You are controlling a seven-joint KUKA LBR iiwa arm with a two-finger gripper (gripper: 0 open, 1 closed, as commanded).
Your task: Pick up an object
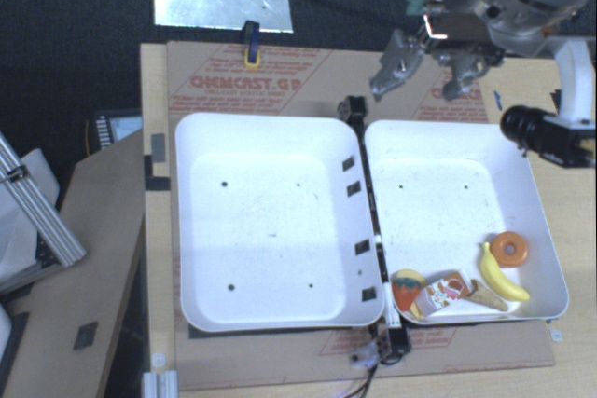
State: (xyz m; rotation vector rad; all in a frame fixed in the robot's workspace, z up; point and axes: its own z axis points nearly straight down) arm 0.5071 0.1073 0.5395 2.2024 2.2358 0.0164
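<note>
Low in the right bin [522, 165], a curved yellow banana [501, 276]

A: Where was the claw [424, 77]?

B: Above the far edge of the right bin [522, 191], its two fingers spread apart with nothing between them.

A: And the objects?

B: All lay in that bin's near right corner: a banana [501, 274] with an orange doughnut [509, 247] touching its far end, a small packet [440, 294] beside it, and a red-orange fruit [408, 289] at the left. The left bin [201, 154] sat alongside on the worktop [65, 294].
</note>
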